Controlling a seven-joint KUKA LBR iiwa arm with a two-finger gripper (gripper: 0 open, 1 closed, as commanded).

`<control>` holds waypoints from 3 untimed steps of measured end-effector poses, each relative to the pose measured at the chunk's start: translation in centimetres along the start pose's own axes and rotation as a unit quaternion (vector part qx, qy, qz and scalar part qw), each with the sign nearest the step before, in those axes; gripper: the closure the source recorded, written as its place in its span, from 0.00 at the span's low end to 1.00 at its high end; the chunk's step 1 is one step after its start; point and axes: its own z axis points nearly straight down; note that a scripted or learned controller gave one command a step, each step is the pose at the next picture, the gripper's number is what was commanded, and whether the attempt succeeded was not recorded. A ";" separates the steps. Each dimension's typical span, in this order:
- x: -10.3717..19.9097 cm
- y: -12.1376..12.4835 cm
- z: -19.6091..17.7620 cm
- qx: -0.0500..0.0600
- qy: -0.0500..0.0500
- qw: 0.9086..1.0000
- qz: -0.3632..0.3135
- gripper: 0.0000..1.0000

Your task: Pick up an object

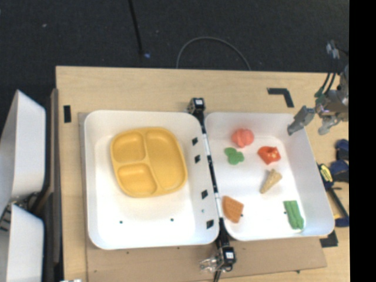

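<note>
The gripper [313,120] hangs over the right bin's [305,157] upper right corner, fingers spread wide with nothing between them; the pink toy [242,137] and red toy [269,154] lie well apart from the fingers, lower left, on the bin floor.

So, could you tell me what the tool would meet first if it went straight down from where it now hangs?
Probably the top right corner of the right bin: the tool hangs over that rim, with the red piece and pink piece off to its side. Depth is hard to judge from this slant.
</note>
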 end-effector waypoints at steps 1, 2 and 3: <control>0.1 0.2 -0.7 -0.006 -0.001 1.000 -0.002 0.00; -0.3 0.6 3.5 -0.004 -0.002 1.000 -0.001 0.00; 0.1 1.2 9.6 -0.003 -0.001 1.000 -0.002 0.00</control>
